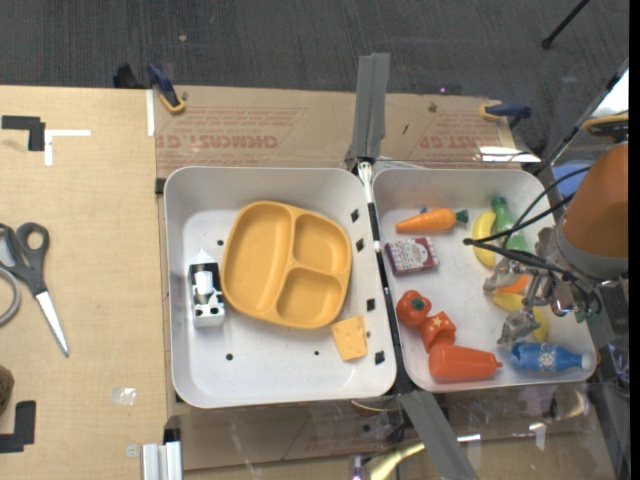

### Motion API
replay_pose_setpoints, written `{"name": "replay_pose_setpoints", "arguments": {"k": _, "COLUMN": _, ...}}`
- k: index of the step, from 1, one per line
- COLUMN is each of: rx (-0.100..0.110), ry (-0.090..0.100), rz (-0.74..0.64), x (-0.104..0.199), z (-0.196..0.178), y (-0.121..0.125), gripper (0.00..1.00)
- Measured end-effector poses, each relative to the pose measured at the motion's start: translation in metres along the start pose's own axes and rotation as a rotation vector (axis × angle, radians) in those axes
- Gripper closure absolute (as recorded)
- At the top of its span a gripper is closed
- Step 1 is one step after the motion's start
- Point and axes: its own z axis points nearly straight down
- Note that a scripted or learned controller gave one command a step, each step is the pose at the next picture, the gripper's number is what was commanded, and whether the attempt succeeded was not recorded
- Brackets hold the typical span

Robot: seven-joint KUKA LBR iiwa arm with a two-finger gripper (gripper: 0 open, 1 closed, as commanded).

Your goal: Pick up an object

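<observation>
Two shallow white bins sit side by side on a cardboard-covered bench, and we start at the near edge of the right bin (455,393), where a blue bottle (545,358) lies on its side beside a red-orange cone-shaped toy (462,363). Just above the bottle the gripper (527,308) hangs low over the bin's right side, with cables trailing back to the grey arm and its orange band (600,213); we cannot tell from this slanted view how the hand is set, nor whether anything sits in it. We judge the step in hand to be the descent onto a target, and the yellow banana (488,240) beside the wrist looks the likeliest candidate, though an orange piece under the tool is too hidden to name. To do it well, we would centre over the banana's middle and close across its narrow width, clear of the green bottle (500,213) touching it. Its long axis runs roughly near-to-far, curving slightly. Farther back a carrot (428,220) lies crosswise, its green top pointing right. Across the divider, the left bin (190,388) bears a yellow divided plate (288,265).
</observation>
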Motion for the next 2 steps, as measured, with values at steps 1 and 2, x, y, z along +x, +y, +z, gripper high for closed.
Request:
{"name": "replay_pose_setpoints", "arguments": {"k": 1, "rx": -0.001, "ry": 0.0, "rz": -0.004, "x": -0.0015, "z": -0.0068, "y": 0.0013, "gripper": 1.0}}
{"name": "replay_pose_setpoints", "arguments": {"k": 2, "rx": -0.001, "ry": 0.0, "rz": -0.004, "x": -0.0015, "z": -0.0068, "y": 0.0013, "gripper": 0.0}}
